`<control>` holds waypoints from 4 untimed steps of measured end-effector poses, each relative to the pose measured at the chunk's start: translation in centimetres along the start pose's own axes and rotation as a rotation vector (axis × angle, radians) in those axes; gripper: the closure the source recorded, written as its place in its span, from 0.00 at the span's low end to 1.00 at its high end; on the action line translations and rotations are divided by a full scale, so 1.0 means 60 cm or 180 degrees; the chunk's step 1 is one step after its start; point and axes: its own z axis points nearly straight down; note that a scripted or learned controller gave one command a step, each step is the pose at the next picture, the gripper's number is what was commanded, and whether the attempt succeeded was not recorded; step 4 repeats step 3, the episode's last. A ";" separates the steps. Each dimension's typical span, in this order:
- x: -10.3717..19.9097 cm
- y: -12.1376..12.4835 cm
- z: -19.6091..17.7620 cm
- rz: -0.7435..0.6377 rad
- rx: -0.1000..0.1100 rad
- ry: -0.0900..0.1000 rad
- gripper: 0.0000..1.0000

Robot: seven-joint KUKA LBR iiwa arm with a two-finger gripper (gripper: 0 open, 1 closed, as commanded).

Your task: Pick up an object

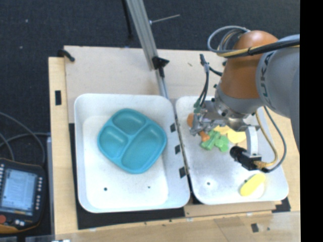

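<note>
My gripper (pixel 201 126) is down in the right bin (pixel 222 188), at its upper left, over a cluster of small toys. An orange piece (pixel 191 119) shows at the gripper's left side and a green toy (pixel 214 142) lies just below and right of it. A pale yellow piece (pixel 235 135) sits to the right of the green one. A yellow lemon-like object (pixel 252 185) rests alone near the bin's lower right corner. The arm's body hides much of the bin's upper part.
The left bin (pixel 91 185) holds a teal divided plate (pixel 132 140) near its middle. A slanted metal pole (pixel 146 37) rises behind the bins. Black cables and a connector (pixel 245 158) hang beside the wrist over the right bin.
</note>
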 end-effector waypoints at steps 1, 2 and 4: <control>0.101 0.004 -0.005 -0.0004 0.0002 0.0004 1.00; 0.190 0.020 -0.023 -0.0004 0.0000 0.0004 1.00; 0.182 0.019 -0.023 0.0011 0.0007 -0.0007 0.00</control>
